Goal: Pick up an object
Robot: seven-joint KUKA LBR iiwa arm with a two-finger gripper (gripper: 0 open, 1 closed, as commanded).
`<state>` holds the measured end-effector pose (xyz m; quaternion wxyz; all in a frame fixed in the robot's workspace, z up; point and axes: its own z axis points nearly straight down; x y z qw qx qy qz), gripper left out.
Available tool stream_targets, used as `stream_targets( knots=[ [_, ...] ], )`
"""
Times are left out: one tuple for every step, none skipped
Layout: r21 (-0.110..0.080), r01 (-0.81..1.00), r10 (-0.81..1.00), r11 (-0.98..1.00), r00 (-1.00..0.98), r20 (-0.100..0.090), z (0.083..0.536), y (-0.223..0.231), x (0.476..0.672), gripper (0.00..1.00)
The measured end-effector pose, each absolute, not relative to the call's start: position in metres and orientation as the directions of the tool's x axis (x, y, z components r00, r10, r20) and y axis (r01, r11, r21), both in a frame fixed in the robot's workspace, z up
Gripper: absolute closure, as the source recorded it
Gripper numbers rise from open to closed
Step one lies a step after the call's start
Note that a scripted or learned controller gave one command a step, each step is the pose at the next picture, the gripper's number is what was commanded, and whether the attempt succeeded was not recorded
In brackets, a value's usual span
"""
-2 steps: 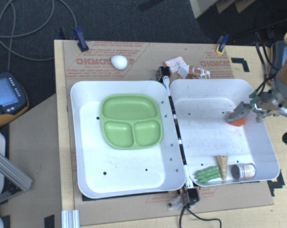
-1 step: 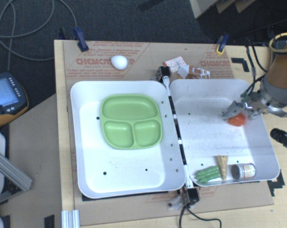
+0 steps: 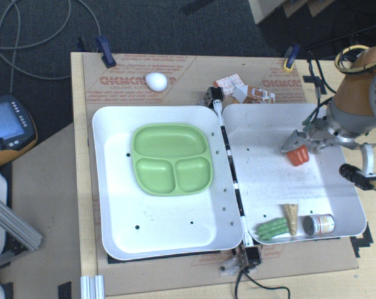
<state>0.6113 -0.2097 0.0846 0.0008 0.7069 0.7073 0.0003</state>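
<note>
In the right bin [image 3: 337, 185], a small orange-red object [image 3: 299, 157] lies in the upper middle. My gripper [image 3: 295, 144] is right over it, touching or nearly touching its top, and the grey arm with the orange band [image 3: 356, 95] reaches in from the right. A green vegetable-like piece [image 3: 272, 228], a tan cone [image 3: 291, 217] and a small jar [image 3: 319, 224] lie along the bin's front edge. A green divided plate [image 3: 172, 158] sits in the left bin [image 3: 113, 217].
A white egg-shaped object [image 3: 155, 81] rests on the bench behind the left bin. Crumpled wrappers [image 3: 241, 89] lie behind the bins' shared edge. Blue clamps [image 3: 105, 52] hold the board's back corners.
</note>
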Motion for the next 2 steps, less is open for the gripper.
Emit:
stream_targets(
  knots=[
    [0.005, 1.0, 1.0, 0.001, -0.001, -0.002, 0.095, -0.21, 0.612, 1.0],
    [0.002, 1.0, 1.0, 0.002, -0.002, 0.0, 0.146, -0.136, 0.667, 1.0]
  ],
)
